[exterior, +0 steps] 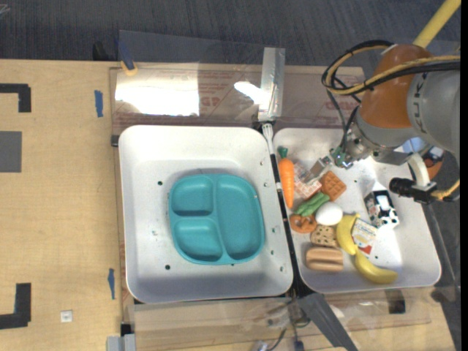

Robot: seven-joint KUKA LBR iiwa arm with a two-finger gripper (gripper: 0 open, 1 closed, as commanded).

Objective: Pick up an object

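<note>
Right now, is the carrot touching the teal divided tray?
Apart. The camera view shows the carrot in the right bin, while the teal tray sits in the left bin; the bins' rims run between them.

Bright, even light falls from above. Strong glare whitens the clear plastic sheet (183, 93) behind the bins, and the left bin (139, 159) looks slightly washed out. Shadows are soft and short. Focus is fair, small items slightly blurred.
</note>
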